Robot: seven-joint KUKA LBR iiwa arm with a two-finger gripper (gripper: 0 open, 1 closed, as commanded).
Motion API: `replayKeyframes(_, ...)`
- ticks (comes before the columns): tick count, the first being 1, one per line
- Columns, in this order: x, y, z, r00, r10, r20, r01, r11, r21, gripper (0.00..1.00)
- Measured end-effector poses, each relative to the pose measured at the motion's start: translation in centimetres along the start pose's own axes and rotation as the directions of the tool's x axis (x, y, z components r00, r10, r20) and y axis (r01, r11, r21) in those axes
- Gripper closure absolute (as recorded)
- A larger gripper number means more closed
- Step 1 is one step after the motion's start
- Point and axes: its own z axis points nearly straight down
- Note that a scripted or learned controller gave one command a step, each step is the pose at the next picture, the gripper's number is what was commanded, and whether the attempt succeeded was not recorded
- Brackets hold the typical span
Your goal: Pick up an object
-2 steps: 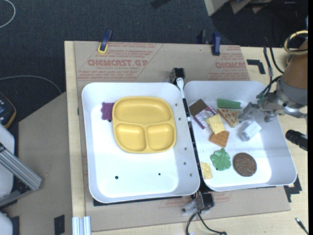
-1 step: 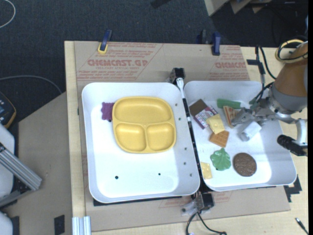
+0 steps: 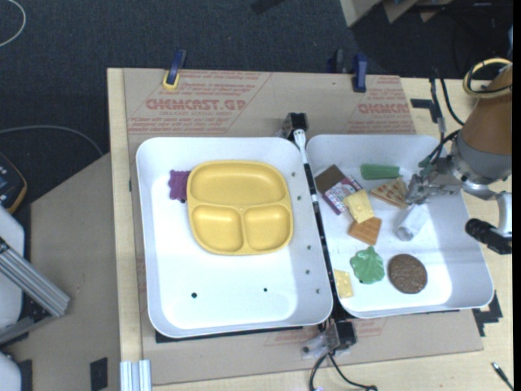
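Hovered low in the right bin point(image 3: 456, 149), claw point(image 3: 420, 192) spread or shut impossible to tell. Pale cylinder point(image 3: 409, 221) just below it. Needed: centring squarely over it before closing.

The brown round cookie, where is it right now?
The cookie lies in the right bin, near its front edge, just right of the green leafy piece and below the gripper.

Red print reading "CHEMCAST G.P" runs across the brown board point(image 3: 203, 96) behind the bins
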Motion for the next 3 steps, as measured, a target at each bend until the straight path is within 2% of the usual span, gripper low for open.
replayKeyframes(1, -0.3, 0.4, -4.4, 1.0, 0.001, 0.005, -0.002, 1.0, 0.004, 1.0)
replayKeyframes(2, 0.3, 0.8, -10.7, 1.0, 0.0, 0.005, 0.0, 1.0, 0.002, 1.0)
replayKeyframes(3, 0.3, 0.9, -12.5, 1.0, 0.001, 0.004, -0.001, 1.0, 0.005, 1.0)
